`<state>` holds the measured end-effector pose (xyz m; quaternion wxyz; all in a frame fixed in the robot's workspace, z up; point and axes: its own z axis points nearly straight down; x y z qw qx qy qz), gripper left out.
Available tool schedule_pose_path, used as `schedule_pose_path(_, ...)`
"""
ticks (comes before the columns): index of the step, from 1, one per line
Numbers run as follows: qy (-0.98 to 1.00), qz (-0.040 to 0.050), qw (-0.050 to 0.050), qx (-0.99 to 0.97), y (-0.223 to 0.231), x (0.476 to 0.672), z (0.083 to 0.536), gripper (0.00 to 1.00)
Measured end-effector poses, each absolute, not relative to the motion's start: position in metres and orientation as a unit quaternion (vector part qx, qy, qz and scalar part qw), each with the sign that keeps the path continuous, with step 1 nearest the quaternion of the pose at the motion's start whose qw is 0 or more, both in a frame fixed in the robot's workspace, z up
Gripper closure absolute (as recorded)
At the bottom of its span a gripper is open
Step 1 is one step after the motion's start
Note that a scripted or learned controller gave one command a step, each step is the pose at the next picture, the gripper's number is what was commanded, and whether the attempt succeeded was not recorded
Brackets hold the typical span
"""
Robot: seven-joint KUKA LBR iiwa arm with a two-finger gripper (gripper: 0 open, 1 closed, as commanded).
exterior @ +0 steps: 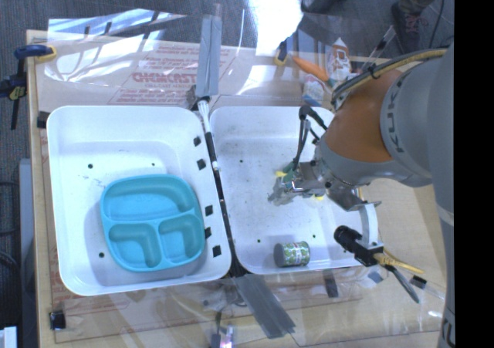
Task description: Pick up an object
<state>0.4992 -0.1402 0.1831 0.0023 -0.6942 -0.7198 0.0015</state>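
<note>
– Hand (284,187) first: where is it hanging?
– It is hanging low over the floor of the right bin (255,138), a little right of that bin's middle; a small yellow-green bit is showing at its tip, too small to name.
– Is it standing wide or narrow?
– I cannot tell; the wrist is hiding too much of it, and I am seeing nothing that is clearly gripped.
– Now take me across from the left.
– The left bin (69,126) is sitting on the desk (409,211); a blue tray (150,223) is lying flat in its near half, slightly turned, showing one long compartment and two smaller ones.
– And past the divider?
– The right bin is lying just beside the left one, its floor looking scuffed and speckled; the hand is hovering there.
– Where is the thing to pick lying?
– A small green can (292,254) is lying on its side against the right bin's near wall; it is sitting near the hand, on the near side of it, and apart from it.
– And farther right?
– The grey arm (409,130) is reaching in from that side; its orange band (356,126) is showing just above the wrist.
</note>
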Motion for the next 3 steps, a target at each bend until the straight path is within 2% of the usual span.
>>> schedule_pose_path(1, -0.72, 0.0015, 0.002, -0.694, -0.14, 0.499, 0.183, 0.0)
schedule_pose_path(2, -0.7, 0.0012, 0.003, -0.714, -0.167, 0.476, 0.089, 0.0)
schedule_pose_path(3, -0.701, 0.0024, 0.005, -0.714, -0.168, 0.476, 0.096, 1.0)
